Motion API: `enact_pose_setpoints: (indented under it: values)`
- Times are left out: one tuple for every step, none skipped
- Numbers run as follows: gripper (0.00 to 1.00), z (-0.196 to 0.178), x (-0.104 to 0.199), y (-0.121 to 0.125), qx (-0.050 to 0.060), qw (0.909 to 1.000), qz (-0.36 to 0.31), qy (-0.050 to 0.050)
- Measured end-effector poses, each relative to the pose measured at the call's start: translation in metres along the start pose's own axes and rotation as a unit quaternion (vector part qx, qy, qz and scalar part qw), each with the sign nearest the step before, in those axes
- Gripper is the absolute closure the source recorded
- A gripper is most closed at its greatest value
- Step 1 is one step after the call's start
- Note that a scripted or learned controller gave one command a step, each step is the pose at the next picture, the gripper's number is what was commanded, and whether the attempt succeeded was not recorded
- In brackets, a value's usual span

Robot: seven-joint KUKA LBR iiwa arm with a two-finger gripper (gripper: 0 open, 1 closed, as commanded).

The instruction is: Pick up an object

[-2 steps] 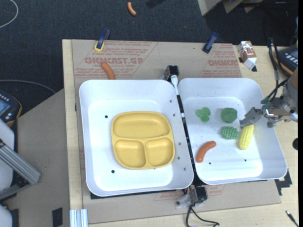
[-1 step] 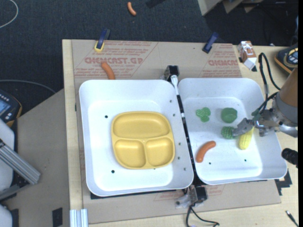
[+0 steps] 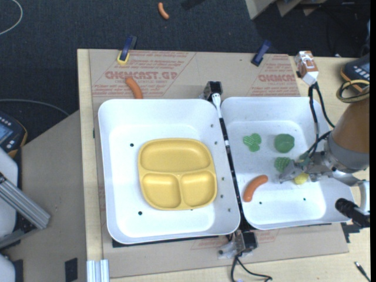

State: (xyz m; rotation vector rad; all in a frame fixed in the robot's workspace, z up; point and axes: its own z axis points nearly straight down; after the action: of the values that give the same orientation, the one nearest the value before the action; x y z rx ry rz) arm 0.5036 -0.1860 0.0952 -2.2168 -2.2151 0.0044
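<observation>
The right bin [image 3: 305, 207] holds several toy foods. A leafy green piece [image 3: 252, 141] and a round green piece [image 3: 284, 142] lie toward its back. An orange sausage [image 3: 254, 187] rests near the front left. My gripper [image 3: 295, 173] is down in the bin's right half, low over the floor. It sits right against a small dark green piece [image 3: 285, 164] and a small yellow piece [image 3: 301, 180]. Whether either is gripped is hidden by the gripper body.
The left bin [image 3: 117, 128] carries a yellow divided plate [image 3: 176, 174]. A second orange sausage [image 3: 134, 87] lies on the cardboard behind it, and a third [image 3: 163, 10] on the dark floor. Clamps [image 3: 125, 50] [image 3: 261, 53] hold the board's back edge. A cable [image 3: 314, 107] crosses the right bin's rim.
</observation>
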Motion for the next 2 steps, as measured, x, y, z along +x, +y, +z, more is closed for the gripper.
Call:
enact_pose_setpoints:
  values:
    - [0.0, 0.012, 0.001, 0.0, -0.002, 1.0, 0.0, -0.001]
    - [1.0, 0.0, 0.0, 0.0, -0.004, 1.0, 0.0, -0.002]
